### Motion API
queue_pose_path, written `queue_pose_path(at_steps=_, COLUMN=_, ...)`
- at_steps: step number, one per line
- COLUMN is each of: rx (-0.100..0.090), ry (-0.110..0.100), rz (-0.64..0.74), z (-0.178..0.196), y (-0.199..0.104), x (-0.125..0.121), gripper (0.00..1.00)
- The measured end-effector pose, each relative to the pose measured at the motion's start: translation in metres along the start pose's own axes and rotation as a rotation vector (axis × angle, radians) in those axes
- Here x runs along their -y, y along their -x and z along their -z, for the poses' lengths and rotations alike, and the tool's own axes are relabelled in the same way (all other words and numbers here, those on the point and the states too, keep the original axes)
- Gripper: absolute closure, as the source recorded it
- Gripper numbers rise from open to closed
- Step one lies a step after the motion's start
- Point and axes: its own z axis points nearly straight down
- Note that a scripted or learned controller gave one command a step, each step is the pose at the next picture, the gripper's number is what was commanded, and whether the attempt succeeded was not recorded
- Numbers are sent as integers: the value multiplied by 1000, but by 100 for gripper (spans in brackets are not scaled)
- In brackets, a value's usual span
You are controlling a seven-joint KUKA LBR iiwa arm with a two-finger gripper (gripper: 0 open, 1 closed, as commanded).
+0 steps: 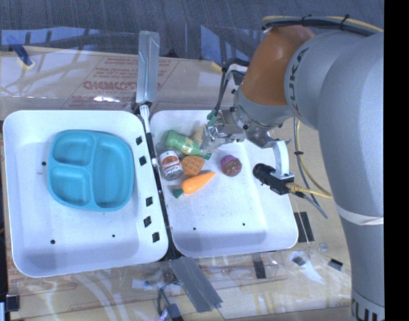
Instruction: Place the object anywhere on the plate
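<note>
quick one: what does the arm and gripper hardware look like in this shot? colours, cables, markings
Arm: bulky rounded grey links, with an orange band above the wrist and dark KUKA lettering next to it. Yellow and dark cables run along the outside. A black cylindrical part sticks out near the wrist. Gripper: small metallic assembly; finer detail is too small to tell.

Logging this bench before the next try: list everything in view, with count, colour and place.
plate: 1, light blue, three compartments, in left bin
bins: 2, white, side by side on bench
bottle: 1, green, right bin, upper left of the pile
can: 1, red and white label, right bin, near divider
waffle-like piece: 1, orange-brown, beside can
carrot: 1, orange, right bin, below can
round item: 1, dark purple, right of pile
arm: 1, grey with orange band, reaching from right
end effector: 1, metallic, over the pile
</note>
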Motion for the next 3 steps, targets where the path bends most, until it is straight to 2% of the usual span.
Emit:
queue_pose_path(at_steps=1, rx=1, ry=3, rz=122, z=-1, y=-80, x=-21, gripper=100)
queue_pose_path(at_steps=2, rx=2, ry=3, rz=191, z=-9, y=-137, x=-40, gripper=100)
queue_pose_path(at_steps=3, rx=2, ry=3, rz=19, z=-8, y=-50, x=-65, gripper=100)
